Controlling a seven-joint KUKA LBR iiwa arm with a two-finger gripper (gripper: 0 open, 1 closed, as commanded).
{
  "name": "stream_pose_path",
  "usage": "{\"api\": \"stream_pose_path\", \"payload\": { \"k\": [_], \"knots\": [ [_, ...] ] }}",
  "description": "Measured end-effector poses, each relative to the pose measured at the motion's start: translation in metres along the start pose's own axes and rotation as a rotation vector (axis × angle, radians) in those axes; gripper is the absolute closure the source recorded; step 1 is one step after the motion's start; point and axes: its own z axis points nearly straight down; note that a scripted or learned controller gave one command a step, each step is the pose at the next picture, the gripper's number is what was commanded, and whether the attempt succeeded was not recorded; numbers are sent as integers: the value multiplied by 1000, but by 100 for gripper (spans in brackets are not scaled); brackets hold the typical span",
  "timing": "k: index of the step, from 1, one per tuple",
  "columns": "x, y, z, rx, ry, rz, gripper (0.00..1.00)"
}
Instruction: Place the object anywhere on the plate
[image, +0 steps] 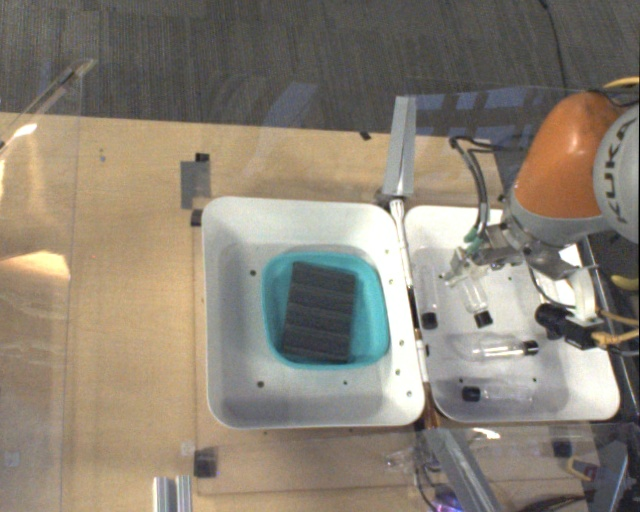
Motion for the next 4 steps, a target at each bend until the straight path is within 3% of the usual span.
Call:
{"api": "stream_pose_path", "payload": {
  "k": [1,2,3,4],
  "knots": [
    [91,-42,-27,0,1,-196,100],
    [90,-42,-27,0,1,-195,0],
    [78,-28,-66,-2,0,-137,0],
    [86,-3,-76,-4,-1,-103,0]
  ]
}}
